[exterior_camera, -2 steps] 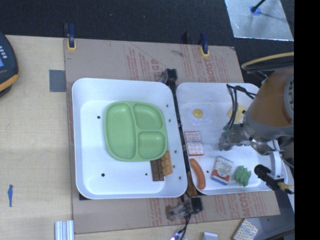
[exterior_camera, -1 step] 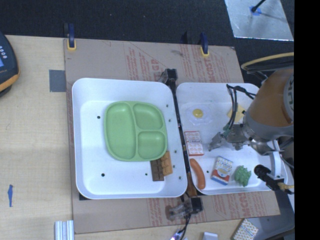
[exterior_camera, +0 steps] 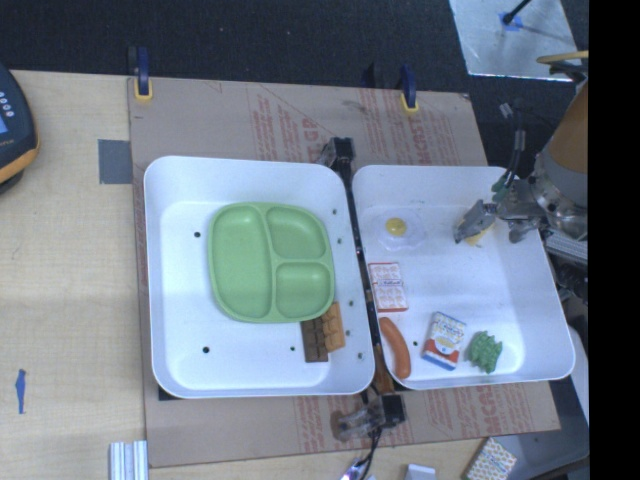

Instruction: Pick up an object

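Note:
My gripper (exterior_camera: 491, 230) hangs over the far right part of the right bin (exterior_camera: 520, 298), its fingers spread apart. A small yellow piece (exterior_camera: 482, 232) shows just below it, near the left finger (exterior_camera: 466, 228); it is not clamped. Elsewhere in this bin lie a small yellow round item (exterior_camera: 396, 227), a red-and-white packet (exterior_camera: 387, 286), an orange sausage (exterior_camera: 395, 348), a small blue-and-orange carton (exterior_camera: 444, 340) and a green broccoli piece (exterior_camera: 485, 351).
The left bin (exterior_camera: 175, 298) holds a green divided plate (exterior_camera: 270, 261) and a brown chocolate bar (exterior_camera: 323, 333) at its front right. A yellow-black device (exterior_camera: 12, 123) sits at the bench's far left. Clamps (exterior_camera: 406, 88) hold the cardboard at the back.

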Controlling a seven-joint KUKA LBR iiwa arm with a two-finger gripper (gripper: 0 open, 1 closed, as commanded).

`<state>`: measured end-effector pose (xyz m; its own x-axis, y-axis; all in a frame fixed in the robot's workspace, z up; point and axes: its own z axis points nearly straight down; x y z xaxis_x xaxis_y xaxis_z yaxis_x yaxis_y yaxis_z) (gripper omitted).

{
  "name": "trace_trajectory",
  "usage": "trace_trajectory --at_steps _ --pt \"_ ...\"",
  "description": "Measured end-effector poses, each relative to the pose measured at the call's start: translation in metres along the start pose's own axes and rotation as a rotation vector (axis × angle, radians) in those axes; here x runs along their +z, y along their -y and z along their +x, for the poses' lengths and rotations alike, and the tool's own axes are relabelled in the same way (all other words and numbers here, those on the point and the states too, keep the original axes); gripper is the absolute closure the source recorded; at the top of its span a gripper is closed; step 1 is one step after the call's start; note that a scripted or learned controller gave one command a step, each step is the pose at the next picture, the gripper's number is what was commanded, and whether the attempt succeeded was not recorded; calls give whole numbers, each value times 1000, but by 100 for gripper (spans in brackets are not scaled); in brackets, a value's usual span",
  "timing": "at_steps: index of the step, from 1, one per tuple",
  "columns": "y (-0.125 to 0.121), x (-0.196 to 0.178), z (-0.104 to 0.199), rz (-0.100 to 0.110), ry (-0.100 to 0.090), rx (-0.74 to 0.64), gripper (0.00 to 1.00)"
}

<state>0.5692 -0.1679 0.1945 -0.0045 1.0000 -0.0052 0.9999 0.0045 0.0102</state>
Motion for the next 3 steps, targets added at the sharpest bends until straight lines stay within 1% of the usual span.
trace_trajectory --at_steps 1,2,3 --pt "-52 79 -32 15 -4 -1 0" --pt "-89 52 -44 7 -3 -3 0" --pt "-86 76 -43 16 -6 -3 0"
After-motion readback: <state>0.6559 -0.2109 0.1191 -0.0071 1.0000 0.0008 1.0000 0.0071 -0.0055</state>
